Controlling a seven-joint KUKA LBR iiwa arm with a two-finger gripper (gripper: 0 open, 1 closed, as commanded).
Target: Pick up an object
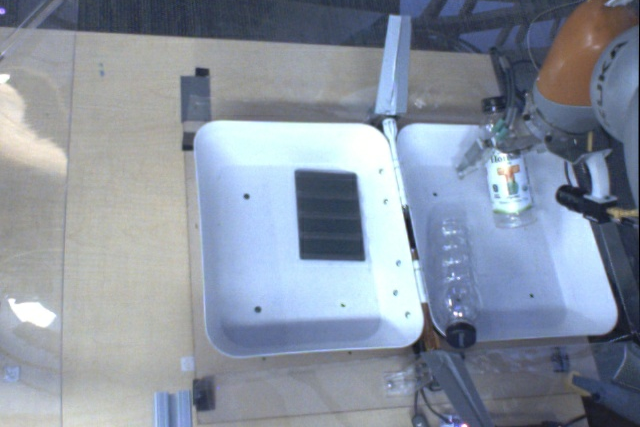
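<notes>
White bins [215, 215] number two: one black block [329, 215], two bottles, small one [508, 187] gripped by fingers [500, 143]

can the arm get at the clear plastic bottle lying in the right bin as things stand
Probably yes. The clear bottle lies uncovered along the right bin's left wall, and the gripper is over that bin, beside a labelled bottle. The wall may crowd one finger.

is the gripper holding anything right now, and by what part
Cannot be told: the gripper sits right at the top of the small white-labelled clear bottle, but a grip between its fingers isn't visible.
</notes>
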